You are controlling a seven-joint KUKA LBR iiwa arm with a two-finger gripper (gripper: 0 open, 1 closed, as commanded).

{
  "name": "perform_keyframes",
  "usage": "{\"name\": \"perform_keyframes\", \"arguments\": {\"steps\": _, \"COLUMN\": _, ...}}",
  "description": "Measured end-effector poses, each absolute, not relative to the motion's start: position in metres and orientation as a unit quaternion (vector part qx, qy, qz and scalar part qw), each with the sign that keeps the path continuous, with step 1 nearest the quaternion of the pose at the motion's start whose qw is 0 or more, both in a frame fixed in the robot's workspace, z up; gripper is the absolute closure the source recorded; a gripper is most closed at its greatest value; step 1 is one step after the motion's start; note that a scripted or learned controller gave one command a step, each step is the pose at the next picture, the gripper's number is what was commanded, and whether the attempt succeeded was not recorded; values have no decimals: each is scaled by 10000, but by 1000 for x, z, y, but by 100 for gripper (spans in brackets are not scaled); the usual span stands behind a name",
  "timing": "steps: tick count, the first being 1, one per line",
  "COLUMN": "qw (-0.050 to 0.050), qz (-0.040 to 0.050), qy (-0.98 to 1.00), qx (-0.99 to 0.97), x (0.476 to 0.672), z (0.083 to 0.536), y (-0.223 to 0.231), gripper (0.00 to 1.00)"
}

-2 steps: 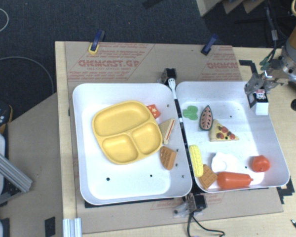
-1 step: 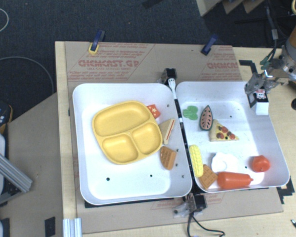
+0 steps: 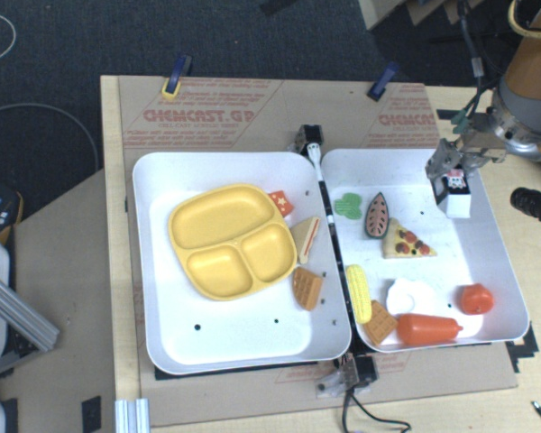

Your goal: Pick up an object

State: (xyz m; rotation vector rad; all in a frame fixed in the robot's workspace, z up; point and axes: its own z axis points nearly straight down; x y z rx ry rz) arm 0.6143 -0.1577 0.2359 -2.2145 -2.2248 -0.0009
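On the bench sit 2 shallow white bins side by side. Your left bin (image 3: 162,314) holds a yellow divided plate (image 3: 232,240). Your right bin (image 3: 500,251) holds toy food: a carrot (image 3: 426,329) and tomato (image 3: 475,299) near you, a corn cob (image 3: 358,292), a pizza slice (image 3: 408,243). Your gripper (image 3: 453,180) hangs over the far right corner of that bin; I cannot tell how it is set. A small white block (image 3: 457,202) lies right beneath it. Judged nearest, that block suits you: descend straight, centre over it, clear of the wall.
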Motion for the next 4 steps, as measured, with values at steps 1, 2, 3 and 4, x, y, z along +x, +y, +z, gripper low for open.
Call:
{"name": "perform_keyframes", "arguments": {"steps": 1, "qw": 20, "qz": 0, "qy": -7083, "qx": -7059, "x": 594, "z": 227, "y": -116, "gripper": 100}}
{"name": "perform_keyframes", "arguments": {"steps": 2, "qw": 24, "qz": 0, "qy": -7090, "qx": -7052, "x": 570, "z": 230, "y": -63, "gripper": 100}}
{"name": "perform_keyframes", "arguments": {"steps": 3, "qw": 23, "qz": 6, "qy": -7086, "qx": -7057, "x": 558, "z": 225, "y": -29, "gripper": 100}}
{"name": "perform_keyframes", "arguments": {"steps": 4, "qw": -4, "qz": -5, "qy": -7077, "qx": -7065, "x": 570, "z": 221, "y": -32, "gripper": 100}}
